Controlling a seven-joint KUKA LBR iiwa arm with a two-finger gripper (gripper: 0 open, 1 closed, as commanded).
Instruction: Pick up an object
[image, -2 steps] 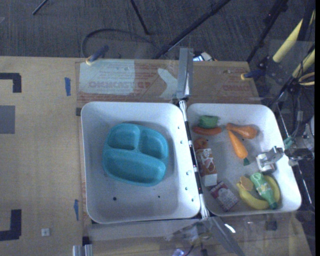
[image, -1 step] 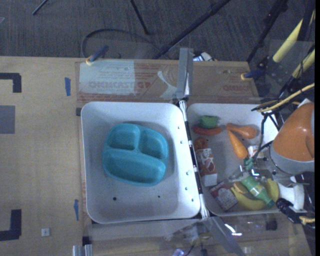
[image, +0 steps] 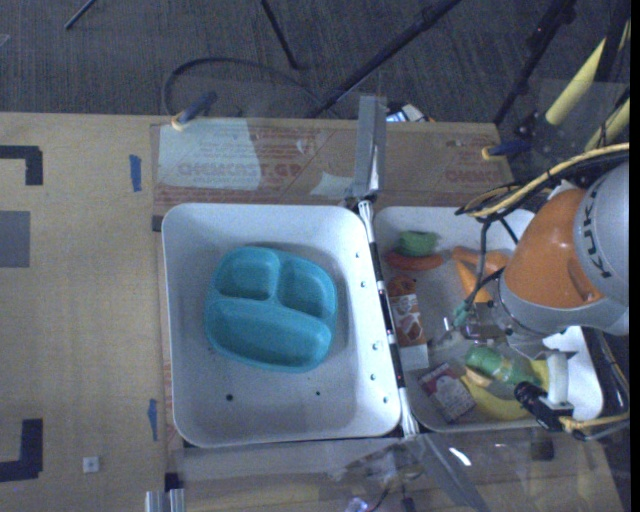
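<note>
**Ana:** Over the right bin (image: 590, 395), toward four o'clock of the whole picture, is where the arm (image: 565, 265) hangs. Its grey and orange bulk covers much of that bin.

**Ben:** And the hand?

**Ana:** The hand (image: 478, 322) sits at the arm's nine o'clock side, low among the clutter. It is too dark and small to read, so I cannot tell its state, nor whether anything is in it.

**Ben:** What lies nearest?

**Ana:** A green bottle (image: 497, 364), just beside the hand at about five o'clock. Its long axis runs from ten o'clock to four o'clock, and it rests against a yellow banana (image: 500, 402) near the bin's front edge.

**Ben:** Anything else within reach?

**Ana:** A small packet (image: 447, 390) at seven o'clock from the hand. A brown snack wrapper (image: 406, 315) at nine o'clock, along the wall between the bins. A green cup on an orange dish (image: 417, 252) at eleven o'clock, farther off.

**Ben:** And the left bin (image: 190, 310)?

**Ana:** It holds a blue divided plate (image: 270, 308), well apart from the hand, at nine o'clock across the wall.

**Ben:** So the bottle is the likely pick?

**Ana:** My judgement, yes. A short drop toward five o'clock, with the grip set across the bottle's long axis. The crowding by the banana could spoil it.
</note>
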